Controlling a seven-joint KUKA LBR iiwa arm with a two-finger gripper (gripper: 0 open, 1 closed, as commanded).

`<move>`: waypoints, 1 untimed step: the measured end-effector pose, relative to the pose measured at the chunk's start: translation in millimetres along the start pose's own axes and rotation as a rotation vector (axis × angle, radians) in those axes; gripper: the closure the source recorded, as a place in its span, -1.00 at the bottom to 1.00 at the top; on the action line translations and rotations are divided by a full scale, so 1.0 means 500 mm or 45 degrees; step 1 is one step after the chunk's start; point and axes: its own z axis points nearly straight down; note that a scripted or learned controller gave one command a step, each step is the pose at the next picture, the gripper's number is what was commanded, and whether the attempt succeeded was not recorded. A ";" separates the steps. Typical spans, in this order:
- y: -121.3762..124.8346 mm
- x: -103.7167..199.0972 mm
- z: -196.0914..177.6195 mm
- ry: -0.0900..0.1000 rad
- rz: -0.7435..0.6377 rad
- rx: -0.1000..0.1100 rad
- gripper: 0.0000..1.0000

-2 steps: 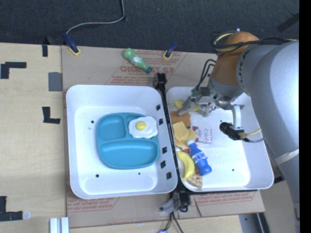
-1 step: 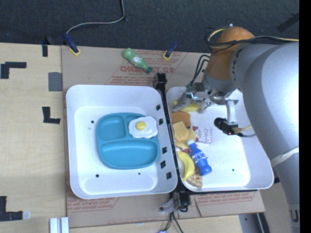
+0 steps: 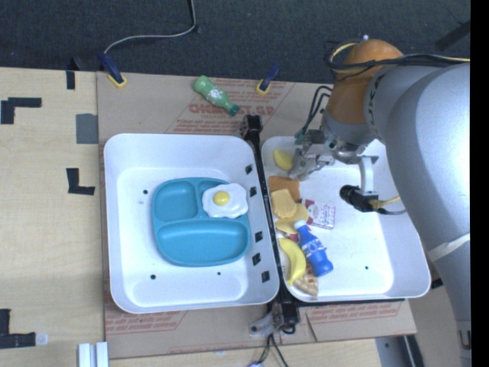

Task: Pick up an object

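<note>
Far left of pincer: blue tray (image 3: 200, 224) with fried egg (image 3: 225, 200) in left bin (image 3: 122, 159). Just below-left: cheese, banana (image 3: 291, 257), blue bottle (image 3: 313, 251) heaped, untouched. Pincer (image 3: 306, 161) low beside a yellow piece (image 3: 283, 159); spread or pressed together, cannot tell. Nothing visibly lifted; whole pick left.

Two bins sit side by side on the bench. The left bin (image 3: 122, 205) holds a divided tray (image 3: 195, 232), with a toy fried egg (image 3: 224, 200) on the tray's upper right corner. The right bin (image 3: 382, 266) holds its things along its left wall: a toy bottle (image 3: 314, 252) beside a toy banana (image 3: 291, 258). A second toy bottle (image 3: 215, 95) lies on the bench behind the left bin.
</note>
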 end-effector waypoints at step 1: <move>0.000 0.000 0.000 0.000 0.000 -0.001 -1.00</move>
